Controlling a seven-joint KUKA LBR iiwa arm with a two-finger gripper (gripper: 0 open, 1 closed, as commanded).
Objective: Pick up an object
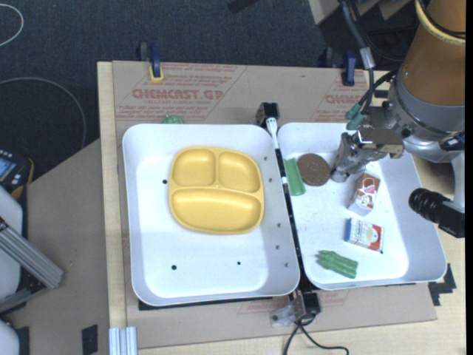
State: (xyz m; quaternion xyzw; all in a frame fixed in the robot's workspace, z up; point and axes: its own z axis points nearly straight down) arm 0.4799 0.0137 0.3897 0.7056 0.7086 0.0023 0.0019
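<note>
Bins sit side by side on the bench. Filling the left-centre of the frame, the left bin [148,257] bears a yellow divided plate [216,189] in its upper half, three compartments facing up. Just right of the seam between the bins, in the right bin [421,268], a green stick [295,176] lies upright along the left wall, and a brown round disc [314,169] lies flat beside it, touching or nearly so. Toward the lower middle of that bin lies a green pod [338,264]. Right of the disc, the gripper [341,173] reaches down to the bin floor; whether its fingers are apart or together cannot be told. Just right of it lies a small red-and-white carton [366,194], tilted, and below that a blue-and-white box [363,234].
</note>
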